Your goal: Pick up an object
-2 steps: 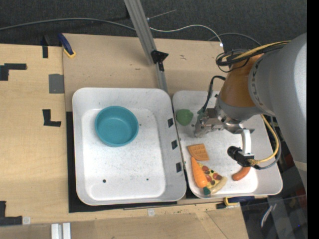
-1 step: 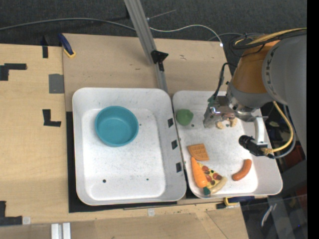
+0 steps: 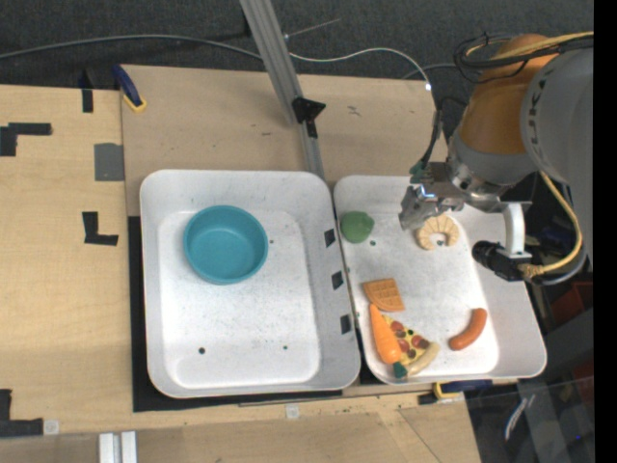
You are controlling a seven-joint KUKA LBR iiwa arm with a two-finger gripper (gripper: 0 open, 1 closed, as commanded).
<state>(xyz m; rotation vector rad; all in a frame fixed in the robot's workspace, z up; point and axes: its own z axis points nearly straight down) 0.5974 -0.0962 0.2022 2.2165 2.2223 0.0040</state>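
Right bin (image 3: 501, 355): croissant (image 3: 439, 231) beside far rim.

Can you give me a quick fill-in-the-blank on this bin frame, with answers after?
1. The teal bowl sits in the ____ bin.
2. The pincer hovers beside the toy ____ in the right bin.
3. The toy carrot lies against the pizza slice, just below the ____.
4. The round item near the bins' divider is ____ in colour.

Answers: left; croissant; cracker; green

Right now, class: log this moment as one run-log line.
gripper: over right bin, beside croissant | nothing seen held | bowl: left bin
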